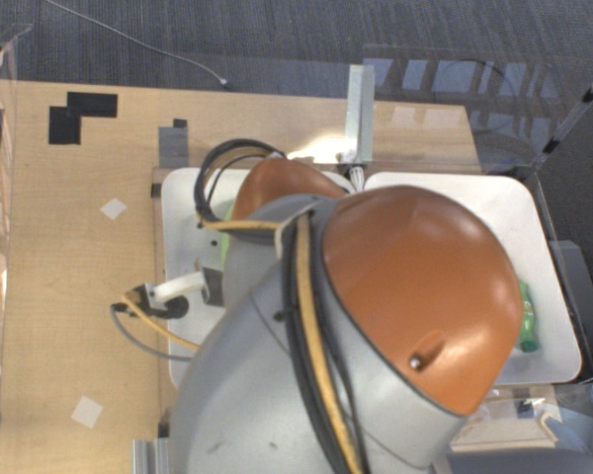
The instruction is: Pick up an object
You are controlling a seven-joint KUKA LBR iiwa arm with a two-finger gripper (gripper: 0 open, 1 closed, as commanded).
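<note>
Where arm looms, green object lies right.

green object: a small bright green thing, longer than wide, with rounded ends
visible part: a narrow strip along its right side; the rest is hidden behind the arm's orange dome
pose: lying flat, its long axis running roughly from the far edge toward the near edge of the right bin
place: on the white floor of the right bin, close to its right edge and nearer the near right corner than the far one
kind: too much is covered to tell what it is
</note>
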